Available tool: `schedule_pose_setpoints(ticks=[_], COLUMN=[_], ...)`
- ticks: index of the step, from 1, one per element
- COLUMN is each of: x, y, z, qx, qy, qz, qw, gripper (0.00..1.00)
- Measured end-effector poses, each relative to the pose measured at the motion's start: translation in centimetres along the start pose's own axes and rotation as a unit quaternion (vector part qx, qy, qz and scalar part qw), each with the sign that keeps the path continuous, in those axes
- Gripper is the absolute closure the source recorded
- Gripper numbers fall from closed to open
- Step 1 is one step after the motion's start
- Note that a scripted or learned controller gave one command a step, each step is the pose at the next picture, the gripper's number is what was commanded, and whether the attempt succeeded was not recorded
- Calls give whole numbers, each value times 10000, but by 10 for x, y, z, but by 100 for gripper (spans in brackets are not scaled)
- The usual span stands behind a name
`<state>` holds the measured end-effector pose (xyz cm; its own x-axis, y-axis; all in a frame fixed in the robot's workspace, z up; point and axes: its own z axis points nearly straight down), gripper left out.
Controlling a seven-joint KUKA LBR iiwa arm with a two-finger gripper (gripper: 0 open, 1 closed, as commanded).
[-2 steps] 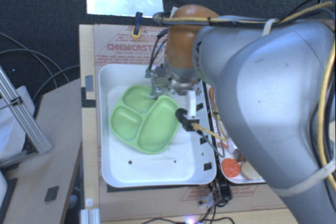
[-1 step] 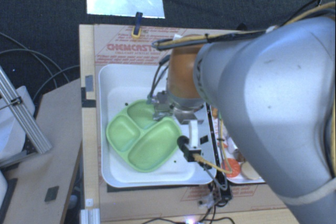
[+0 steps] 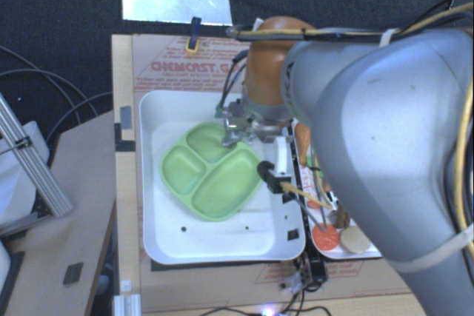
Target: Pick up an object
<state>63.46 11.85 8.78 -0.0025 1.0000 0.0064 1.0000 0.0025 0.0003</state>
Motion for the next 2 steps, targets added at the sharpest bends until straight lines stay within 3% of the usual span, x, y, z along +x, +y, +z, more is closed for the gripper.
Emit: schedule_pose_setpoints(ticks=[1, 2], x=[36, -3], y=[-89, -75], z=[4, -161], qx=[-11, -69], qy=[-112, -27], qz=[41, 27], qw=[9999, 10000], gripper=[100, 100])
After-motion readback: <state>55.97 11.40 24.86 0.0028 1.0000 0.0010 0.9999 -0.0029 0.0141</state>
